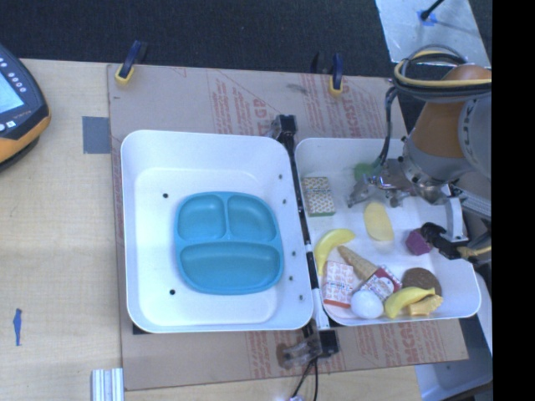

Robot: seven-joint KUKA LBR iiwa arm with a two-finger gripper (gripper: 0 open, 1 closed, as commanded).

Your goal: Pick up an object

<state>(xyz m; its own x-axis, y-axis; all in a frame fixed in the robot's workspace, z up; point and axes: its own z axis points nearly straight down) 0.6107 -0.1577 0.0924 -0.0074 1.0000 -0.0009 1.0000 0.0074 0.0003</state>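
Yellow plastic, the toy lemon (pixel 379 221) lies in the right bin (pixel 468 303) just below the gripper (pixel 386 185), whose fingers' spread cannot be told. Light, stiff and probably slick, it looks best pinched across its narrow middle.

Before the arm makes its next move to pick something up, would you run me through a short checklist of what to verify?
1. Gripper over the right bin: ok, above its far part.
2. Object between the fingers: cannot tell; the view is too small.
3. Target nearby: ok, a pale yellow piece lies just in front of the gripper, apart from the rest.
4. Crowding: not ok at the near edge; toy banana, white ball and cookie sit packed together.
5. Left bin: ok, the blue divided plate lies flat in it.
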